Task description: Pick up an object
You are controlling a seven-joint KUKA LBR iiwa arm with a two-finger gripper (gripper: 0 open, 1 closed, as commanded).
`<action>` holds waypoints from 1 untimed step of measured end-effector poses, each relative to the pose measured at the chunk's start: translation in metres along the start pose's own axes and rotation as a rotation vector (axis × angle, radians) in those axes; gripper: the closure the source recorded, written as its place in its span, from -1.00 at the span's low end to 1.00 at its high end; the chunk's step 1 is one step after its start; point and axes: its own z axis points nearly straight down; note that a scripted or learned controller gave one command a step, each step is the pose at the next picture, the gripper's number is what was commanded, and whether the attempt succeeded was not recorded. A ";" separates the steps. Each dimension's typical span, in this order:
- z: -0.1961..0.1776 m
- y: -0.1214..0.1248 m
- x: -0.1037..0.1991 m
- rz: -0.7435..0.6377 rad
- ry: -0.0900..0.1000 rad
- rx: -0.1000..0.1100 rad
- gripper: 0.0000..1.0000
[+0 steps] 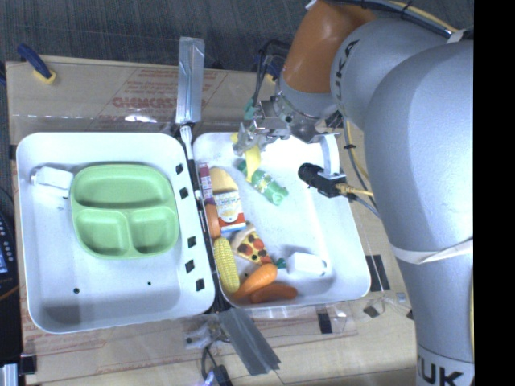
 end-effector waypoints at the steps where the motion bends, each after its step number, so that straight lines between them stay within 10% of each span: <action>1: -0.055 0.001 0.007 0.261 -0.002 0.002 1.00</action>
